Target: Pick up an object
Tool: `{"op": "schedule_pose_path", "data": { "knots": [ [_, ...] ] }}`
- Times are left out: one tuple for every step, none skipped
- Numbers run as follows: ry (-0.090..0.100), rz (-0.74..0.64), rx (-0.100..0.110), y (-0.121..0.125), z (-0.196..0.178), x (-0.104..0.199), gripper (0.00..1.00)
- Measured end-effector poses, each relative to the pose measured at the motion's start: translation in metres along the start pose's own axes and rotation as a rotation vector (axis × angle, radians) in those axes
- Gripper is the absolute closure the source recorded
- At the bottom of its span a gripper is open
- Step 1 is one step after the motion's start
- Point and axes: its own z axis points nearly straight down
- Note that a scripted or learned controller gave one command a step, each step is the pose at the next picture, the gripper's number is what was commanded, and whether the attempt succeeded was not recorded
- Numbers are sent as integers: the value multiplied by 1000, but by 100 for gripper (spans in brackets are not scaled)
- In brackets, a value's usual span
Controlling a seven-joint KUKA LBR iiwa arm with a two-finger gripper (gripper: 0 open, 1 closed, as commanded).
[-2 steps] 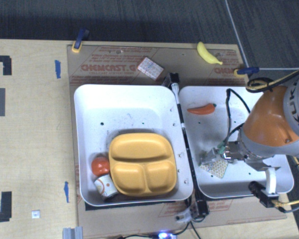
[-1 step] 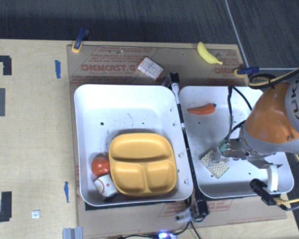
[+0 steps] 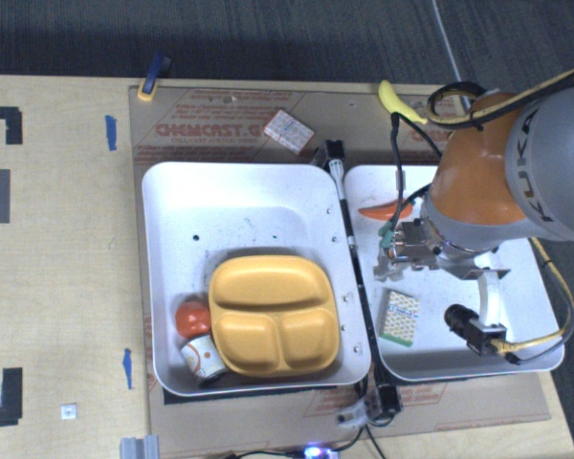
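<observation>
My gripper [image 3: 394, 259] hangs low over the left part of the right bin [image 3: 531, 357], with the grey and orange arm above it covering much of that bin. Just below the gripper lies a small flat pad with a green and orange dotted pattern [image 3: 399, 316], apart from it. An orange pointed thing [image 3: 378, 210] pokes out from under the wrist at the bin's back left, partly hidden. In the left bin [image 3: 172, 208] sit a yellow divided tray [image 3: 271, 312], a red-orange ball [image 3: 192, 318] and a small white and orange toy [image 3: 203, 356] at the tray's left.
A narrow ridge [image 3: 349, 247] separates the two bins, close to the gripper's left. A patterned card [image 3: 288, 130] lies on the brown board behind the bins. A yellow and black cable [image 3: 430, 108] loops above the arm. The back half of the left bin is bare.
</observation>
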Motion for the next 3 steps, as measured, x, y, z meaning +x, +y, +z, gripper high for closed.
{"op": "schedule_pose_path", "data": {
  "knots": [
    [0, 1, 0, 0, 0, 0, 0],
    [0, 1, 0, 0, 0, 0, 0],
    [0, 1, 0, 0, 0, 0, 0]
  ]
}}
